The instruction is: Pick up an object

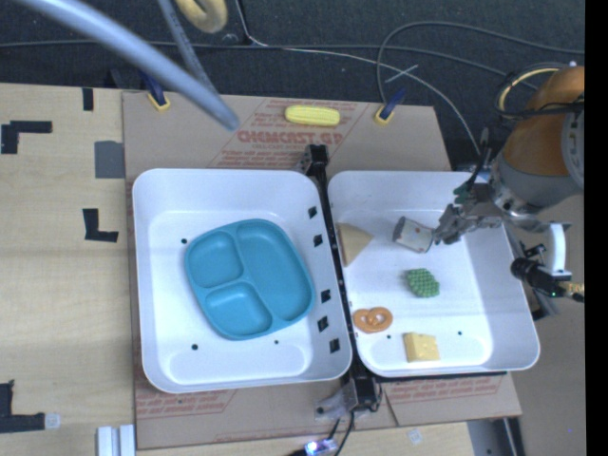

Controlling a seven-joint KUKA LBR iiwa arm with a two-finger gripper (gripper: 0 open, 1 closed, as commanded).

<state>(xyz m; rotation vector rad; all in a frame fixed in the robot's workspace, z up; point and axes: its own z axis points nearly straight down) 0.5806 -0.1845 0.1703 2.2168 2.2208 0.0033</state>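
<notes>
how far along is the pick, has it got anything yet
Done: the arm has reached into the right bin, with the gripper low beside the grey block. In hand: closing on that block; whether it is gripped cannot be told. Left: the lift. The green piece, pretzel and yellow block lie on the bin floor, and the blue tray sits in the left bin.
</notes>
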